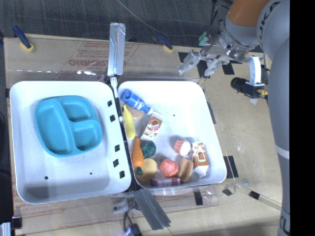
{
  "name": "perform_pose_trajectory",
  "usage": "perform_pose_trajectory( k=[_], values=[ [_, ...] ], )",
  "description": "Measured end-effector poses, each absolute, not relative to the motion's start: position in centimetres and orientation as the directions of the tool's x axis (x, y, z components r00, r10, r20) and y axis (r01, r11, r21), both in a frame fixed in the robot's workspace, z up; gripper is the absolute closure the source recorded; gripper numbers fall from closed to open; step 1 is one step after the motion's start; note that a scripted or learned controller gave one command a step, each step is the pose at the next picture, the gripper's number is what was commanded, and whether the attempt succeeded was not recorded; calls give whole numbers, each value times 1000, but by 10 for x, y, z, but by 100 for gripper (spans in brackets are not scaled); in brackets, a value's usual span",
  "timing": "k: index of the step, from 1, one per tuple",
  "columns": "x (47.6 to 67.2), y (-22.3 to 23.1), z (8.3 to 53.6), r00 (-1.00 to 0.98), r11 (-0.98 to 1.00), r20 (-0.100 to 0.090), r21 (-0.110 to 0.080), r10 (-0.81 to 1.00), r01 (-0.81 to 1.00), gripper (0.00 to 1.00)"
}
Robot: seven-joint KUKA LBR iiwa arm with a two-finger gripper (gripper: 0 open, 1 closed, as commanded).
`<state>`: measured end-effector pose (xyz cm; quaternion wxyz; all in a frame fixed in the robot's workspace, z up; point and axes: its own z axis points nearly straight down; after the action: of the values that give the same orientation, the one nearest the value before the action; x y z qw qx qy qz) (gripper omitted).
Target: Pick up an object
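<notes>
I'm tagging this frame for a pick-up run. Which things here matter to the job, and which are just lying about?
Matters to the job:
claw, above the right bin's far rim
right bin
blue bottle
banana
carrot
small carton

Just lying about:
left bin
blue divided plate
blue clamp

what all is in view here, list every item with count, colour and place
bins: 2, white, side by side on the bench
divided tray: 1, light blue, left bin
bottle: 1, blue, right bin, top left
banana: 1, yellow, by the right bin's left wall
carton: 1, white and red, right bin centre
carrot: 1, orange, right bin, lower left
cupcake: 1, pink and white, right bin, lower right
clamps: 2, blue and yellow, bench's far edge
arm: 1, grey with orange band, upper right
tool: 1, metal, above the right bin's far right corner
</notes>
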<state>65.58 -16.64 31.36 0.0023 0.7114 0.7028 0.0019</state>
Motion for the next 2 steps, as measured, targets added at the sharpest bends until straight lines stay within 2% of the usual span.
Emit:
perform_pose_trajectory(
  k=[1,2],
  values=[
    [583,-134,169,-111,111,3,-13,994,994,0],
    [602,-161,259,114,-114,-2,1,993,993,0]
  ],
)
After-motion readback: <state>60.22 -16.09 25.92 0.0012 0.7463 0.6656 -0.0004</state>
